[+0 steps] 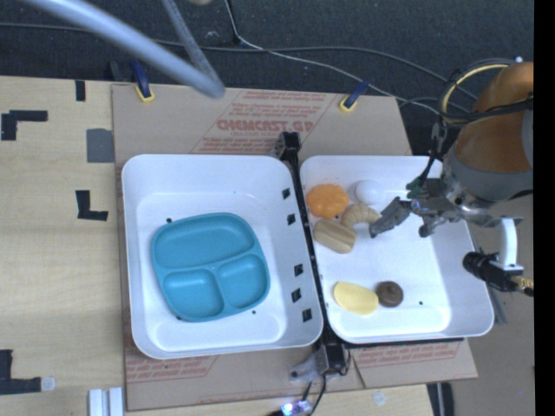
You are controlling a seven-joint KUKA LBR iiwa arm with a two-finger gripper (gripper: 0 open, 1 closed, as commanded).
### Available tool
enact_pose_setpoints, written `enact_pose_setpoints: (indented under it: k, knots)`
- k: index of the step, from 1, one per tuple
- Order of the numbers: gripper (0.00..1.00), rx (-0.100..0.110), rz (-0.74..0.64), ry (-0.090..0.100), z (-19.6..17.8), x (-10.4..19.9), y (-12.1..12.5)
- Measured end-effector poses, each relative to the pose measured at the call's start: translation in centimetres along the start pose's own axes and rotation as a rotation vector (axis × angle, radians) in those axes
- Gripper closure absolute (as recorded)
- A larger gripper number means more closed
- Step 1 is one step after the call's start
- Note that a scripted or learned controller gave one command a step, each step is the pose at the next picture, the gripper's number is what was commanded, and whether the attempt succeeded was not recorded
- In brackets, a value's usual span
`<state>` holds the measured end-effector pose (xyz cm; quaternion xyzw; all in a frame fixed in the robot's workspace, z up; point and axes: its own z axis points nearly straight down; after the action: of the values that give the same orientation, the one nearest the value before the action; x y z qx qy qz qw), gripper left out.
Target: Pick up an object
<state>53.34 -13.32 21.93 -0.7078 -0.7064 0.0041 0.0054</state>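
The right white bin (pixel 438 319) holds several small food-like items: an orange round piece (pixel 327 200), a white egg-like ball (pixel 368 191), a beige lumpy piece (pixel 358 214), a tan bread-like piece (pixel 335 236), a yellow oval (pixel 355 297) and a dark brown round piece (pixel 390 294). My gripper (pixel 406 219) hangs over the right bin's upper right part, its dark fingers (pixel 389 217) spread apart, right of the beige piece. Nothing sits between them.
The left white bin (pixel 143 180) holds a blue sectioned tray (pixel 210 264). Both bins rest on a cardboard sheet (pixel 260 120) on the wooden bench. A grey pole (pixel 113 29) crosses the upper left. Cables run along the dark back area.
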Motion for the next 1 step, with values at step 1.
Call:
enact_pose_setpoints:
  k: [1]
  knots:
    - [0.0, -0.012, -0.004, -0.002, -0.6, 0.03, 0.26]
